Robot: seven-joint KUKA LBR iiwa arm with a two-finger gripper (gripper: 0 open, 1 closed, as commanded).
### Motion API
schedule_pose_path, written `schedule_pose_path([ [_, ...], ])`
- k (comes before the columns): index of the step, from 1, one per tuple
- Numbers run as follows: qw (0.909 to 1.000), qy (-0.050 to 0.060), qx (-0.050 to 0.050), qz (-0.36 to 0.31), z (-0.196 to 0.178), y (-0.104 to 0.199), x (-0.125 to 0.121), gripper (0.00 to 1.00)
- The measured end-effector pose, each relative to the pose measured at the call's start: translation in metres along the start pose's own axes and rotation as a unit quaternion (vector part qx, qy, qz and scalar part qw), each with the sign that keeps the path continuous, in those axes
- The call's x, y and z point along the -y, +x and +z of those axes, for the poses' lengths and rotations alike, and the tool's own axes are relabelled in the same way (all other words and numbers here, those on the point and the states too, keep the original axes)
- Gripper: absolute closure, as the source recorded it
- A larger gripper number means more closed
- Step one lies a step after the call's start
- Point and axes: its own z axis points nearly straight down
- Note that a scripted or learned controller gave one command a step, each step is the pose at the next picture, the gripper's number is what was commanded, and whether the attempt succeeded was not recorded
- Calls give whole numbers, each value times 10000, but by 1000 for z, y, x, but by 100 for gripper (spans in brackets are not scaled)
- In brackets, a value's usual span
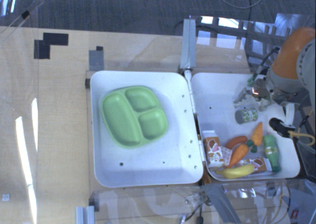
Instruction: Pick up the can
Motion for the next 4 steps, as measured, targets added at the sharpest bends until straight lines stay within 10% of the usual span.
schedule_pose_path([
  [1,10000,-36,-3,-21,-12,1,-3,100],
  [2,9993,-10,11,-374,-1,33,2,100],
  [3,9993,-4,8,-371,-1,33,3,0],
  [4,9995,-3,8,-319,-1,-6,31,0],
])
